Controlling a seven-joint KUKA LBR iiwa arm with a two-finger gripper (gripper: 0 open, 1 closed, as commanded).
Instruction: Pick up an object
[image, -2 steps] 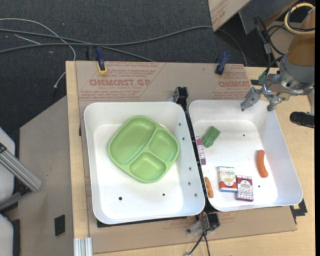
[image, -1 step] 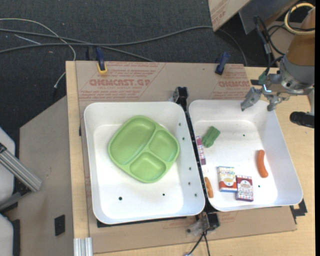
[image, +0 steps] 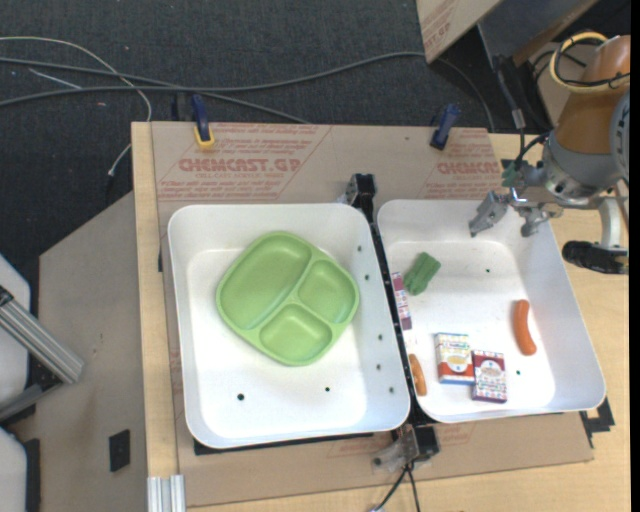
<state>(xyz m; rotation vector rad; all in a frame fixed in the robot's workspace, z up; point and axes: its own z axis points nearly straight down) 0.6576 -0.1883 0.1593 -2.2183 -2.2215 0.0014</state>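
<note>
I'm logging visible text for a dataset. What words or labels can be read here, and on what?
"CHEMCAST GP": red print on the brown board under the bins, repeated at upper right.
Two small boxes in the right bin: printing too small to read.
Wrapper by the divider: unreadable.

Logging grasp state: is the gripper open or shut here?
Open: the gripper hangs over the right bin, its fingers spread apart with nothing between them.

Single fixed camera, mounted above the bench (image: 300, 150), looking down at a slant from a moderate distance. Both white bins lie in frame: left bin (image: 200, 400) toward 9 o'clock, right bin (image: 570, 330) toward 3 o'clock. The arm (image: 590, 110) enters at 2 o'clock.
</note>
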